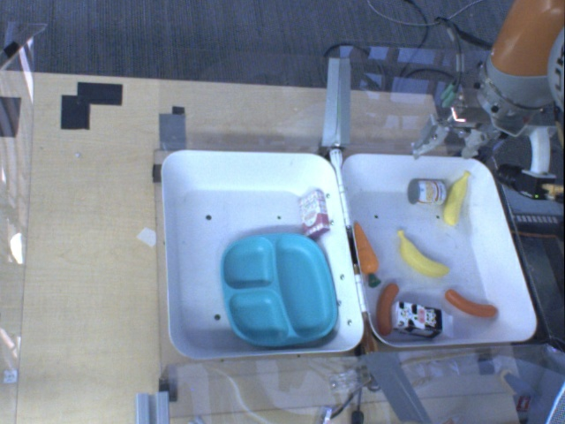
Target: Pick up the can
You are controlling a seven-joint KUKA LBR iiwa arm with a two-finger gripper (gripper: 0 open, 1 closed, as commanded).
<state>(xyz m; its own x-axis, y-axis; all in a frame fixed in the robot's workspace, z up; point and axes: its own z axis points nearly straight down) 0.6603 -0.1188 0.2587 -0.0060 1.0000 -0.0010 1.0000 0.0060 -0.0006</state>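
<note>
The gripper [446, 137] hangs above the far rim of the right bin [521, 325], and its two fingers [425, 142] stand apart, with nothing between them. Above it the grey wrist rises to the orange band of the arm [525, 25], which reaches in from the right. The can [427, 192] lies on its side in the far part of the right bin, just below the gripper in the picture and apart from it; one round end faces the camera. A yellow banana [456, 198] lies just beside the can on its right, maybe touching it. So I think the spread fingers are prepared for a descent, and they should close across the body of the can, away from the banana. Further out in this bin are a second banana [420, 256], a carrot [365, 249], two sausages [470, 304] and a small dark carton [416, 319]. The left bin [190, 201] holds a blue divided plate [278, 290] and a small packet [313, 212].
</note>
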